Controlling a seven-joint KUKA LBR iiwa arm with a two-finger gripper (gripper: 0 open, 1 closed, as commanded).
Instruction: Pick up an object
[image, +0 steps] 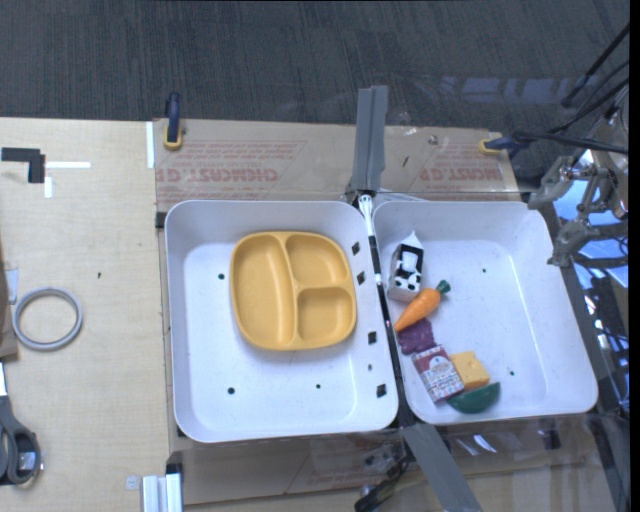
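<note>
The right bin (520, 300) holds several small objects along its left side. A black-and-white cow-patterned toy (406, 270) stands nearest the divider. Just below it lies an orange toy carrot (418, 307) with a green top, tilted. Further toward the front lie a dark red packet (430, 362), a yellow block (468, 369) and a green curved piece (474, 399), all close together. In the left bin (200, 380) rests a yellow plate (293, 290) with three compartments and nothing in it.
A grey ring (45, 318) and scissors (15, 455) lie on the wooden bench at the left. A grey post (371, 140) rises behind the bins' shared wall. Metal fixtures and cables (585, 200) crowd the right bin's far right corner.
</note>
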